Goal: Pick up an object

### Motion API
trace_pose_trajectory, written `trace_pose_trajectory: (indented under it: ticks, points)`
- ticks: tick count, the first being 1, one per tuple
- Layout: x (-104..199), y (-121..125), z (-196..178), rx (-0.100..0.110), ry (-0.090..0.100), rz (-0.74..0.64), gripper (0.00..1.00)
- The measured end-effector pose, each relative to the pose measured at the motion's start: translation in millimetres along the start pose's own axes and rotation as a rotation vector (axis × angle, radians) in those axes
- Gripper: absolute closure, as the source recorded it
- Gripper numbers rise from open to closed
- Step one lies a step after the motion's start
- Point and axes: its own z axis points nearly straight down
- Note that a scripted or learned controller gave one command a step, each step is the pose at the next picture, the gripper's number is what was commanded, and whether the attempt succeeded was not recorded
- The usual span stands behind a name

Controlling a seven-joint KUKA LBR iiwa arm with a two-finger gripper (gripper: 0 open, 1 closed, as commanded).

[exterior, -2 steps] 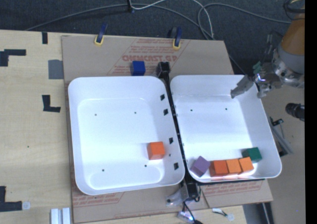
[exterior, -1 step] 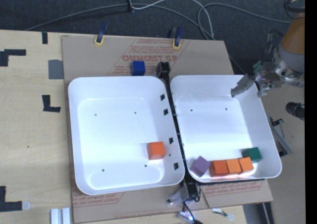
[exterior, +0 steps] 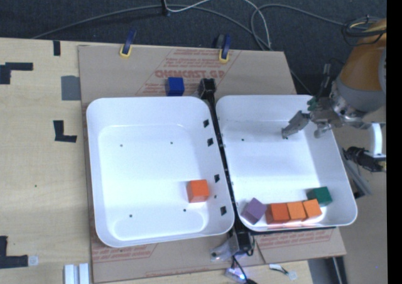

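Left bin (exterior: 107,125): one orange cube (exterior: 198,190) on the floor toward the near right corner, apart from the wall. Behind the bins, on the cardboard sheet (exterior: 264,69), a blue block (exterior: 175,85) (well outside either bin). Right bin (exterior: 232,113): along the near wall, a row of a purple block (exterior: 254,210), two orange blocks (exterior: 277,213) (exterior: 294,212) side by side, a lighter orange block (exterior: 311,208), then a green block (exterior: 320,195) at the corner. Above the far right part, gripper (exterior: 295,127) hanging with nothing between the fingers, spread apart, well clear of the row.
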Motion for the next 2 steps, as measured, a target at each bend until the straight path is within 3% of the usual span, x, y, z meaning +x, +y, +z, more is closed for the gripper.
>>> trace_pose_trajectory:
  ticks: [2]
  points:
    - [3,9,94,-0.003,-0.001,0.0,0.0]
